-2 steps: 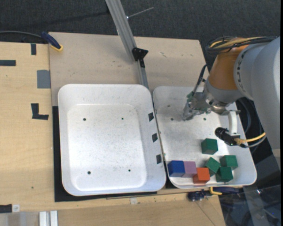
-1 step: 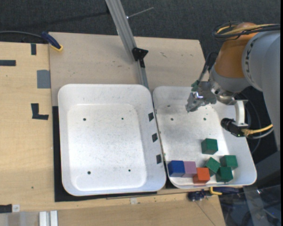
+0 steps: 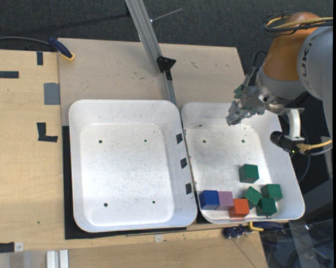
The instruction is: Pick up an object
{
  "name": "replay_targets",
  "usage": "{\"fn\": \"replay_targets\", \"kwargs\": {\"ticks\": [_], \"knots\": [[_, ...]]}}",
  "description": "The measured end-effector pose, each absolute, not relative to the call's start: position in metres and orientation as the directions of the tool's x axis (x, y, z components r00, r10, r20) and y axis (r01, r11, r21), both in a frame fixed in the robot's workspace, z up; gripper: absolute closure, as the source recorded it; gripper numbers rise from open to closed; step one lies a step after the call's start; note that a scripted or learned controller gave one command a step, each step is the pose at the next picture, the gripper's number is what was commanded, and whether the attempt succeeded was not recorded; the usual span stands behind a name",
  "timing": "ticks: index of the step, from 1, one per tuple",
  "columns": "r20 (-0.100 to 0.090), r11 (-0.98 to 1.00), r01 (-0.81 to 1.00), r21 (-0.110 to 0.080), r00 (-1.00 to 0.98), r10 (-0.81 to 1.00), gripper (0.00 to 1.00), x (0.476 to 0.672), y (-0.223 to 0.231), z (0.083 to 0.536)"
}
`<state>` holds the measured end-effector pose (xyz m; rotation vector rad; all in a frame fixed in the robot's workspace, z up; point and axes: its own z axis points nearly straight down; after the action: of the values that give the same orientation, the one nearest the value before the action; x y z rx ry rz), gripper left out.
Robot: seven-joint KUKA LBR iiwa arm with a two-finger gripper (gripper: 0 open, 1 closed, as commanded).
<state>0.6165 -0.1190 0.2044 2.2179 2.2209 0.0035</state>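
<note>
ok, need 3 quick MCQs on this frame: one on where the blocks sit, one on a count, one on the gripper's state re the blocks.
1. Where are the blocks?
A. near end of the right bin
B. middle of the left bin
C. on the bench outside the bins

2. How many green blocks are there?
A. one
B. four
C. seven

3. How does the gripper stand to the blocks?
A. resting on the blue block
B. lifting the orange block
C. over the bin's far end, apart from all blocks

Answers:
1 A: the blocks cluster by the near rim of the right bin, among them the blue block, purple block and orange block.
2 B: green blocks show at and.
3 C: the gripper is at the far end, well away from the cluster.
</note>
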Motion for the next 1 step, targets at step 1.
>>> {"fn": "replay_targets", "kwargs": {"ticks": [1], "knots": [[0.002, 0.007, 1.000, 0.001, -0.007, 1.000, 1.00, 0.6103, -0.0623, 0.2190]]}}
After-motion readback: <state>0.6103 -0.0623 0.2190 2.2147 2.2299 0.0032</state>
